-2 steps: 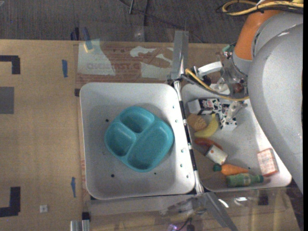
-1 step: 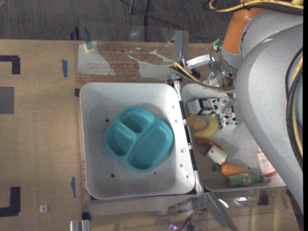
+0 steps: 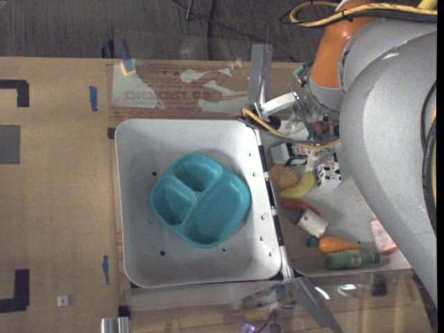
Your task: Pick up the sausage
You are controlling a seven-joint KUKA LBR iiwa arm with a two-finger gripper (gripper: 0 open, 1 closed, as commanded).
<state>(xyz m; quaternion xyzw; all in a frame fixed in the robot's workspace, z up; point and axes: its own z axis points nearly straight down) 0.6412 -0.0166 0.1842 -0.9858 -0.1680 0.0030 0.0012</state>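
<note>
Bench [image 3: 55,186] with two white bins

The left bin [image 3: 135,255] sits at centre; the right bin [image 3: 347,207] touches it at three o'clock. Blue tape strips [image 3: 93,97] lie near ten o'clock, black markings [image 3: 17,92] at nine.

A teal divided plate [image 3: 201,200] sits in the left white bin [image 3: 139,255]; a carrot [image 3: 338,244] lies in the right.

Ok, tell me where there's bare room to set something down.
Free: the left bin's floor all around the teal divided plate, widest toward its left wall. Crowded: the right bin, where toy food clusters under the arm.
</note>
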